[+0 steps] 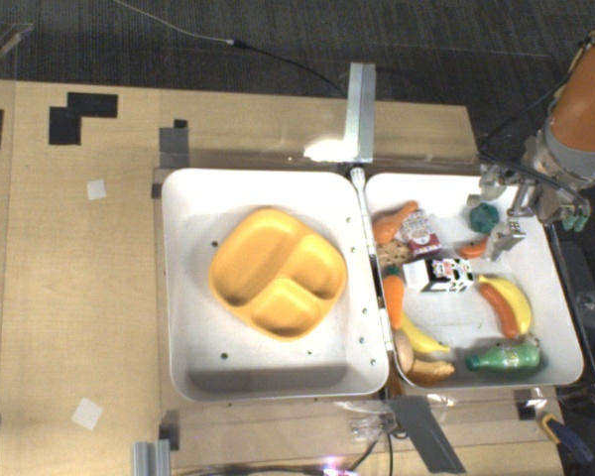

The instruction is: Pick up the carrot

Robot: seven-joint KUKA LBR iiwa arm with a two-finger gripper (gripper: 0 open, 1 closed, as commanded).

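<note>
At the bottom of the frame, nearest the camera, a green plastic bottle (503,359) lay on its side along the lower edge of the right-hand shallow white bin (560,296), with a brown bread-like piece (428,371) and a small yellow banana (421,340) to its left. Just above those, against the bin's left wall, lay the slim orange carrot (393,299), its long axis running nearly straight up and down the frame.

The tool (509,228) hung at the upper right of that bin, below the arm's orange band, close to a teal round object (485,215); whether its fingers were open or closed could not be told, and nothing was visibly held in it. The carrot therefore lay well apart from the tool, toward the lower left, across a black-and-white carton (446,273) and a red-and-white packet (416,231). A grasp would probably have to close across the carrot's narrow width, with the bin wall tight on one side.

The left bin (183,296) held a yellow sectioned plate (277,272).
</note>
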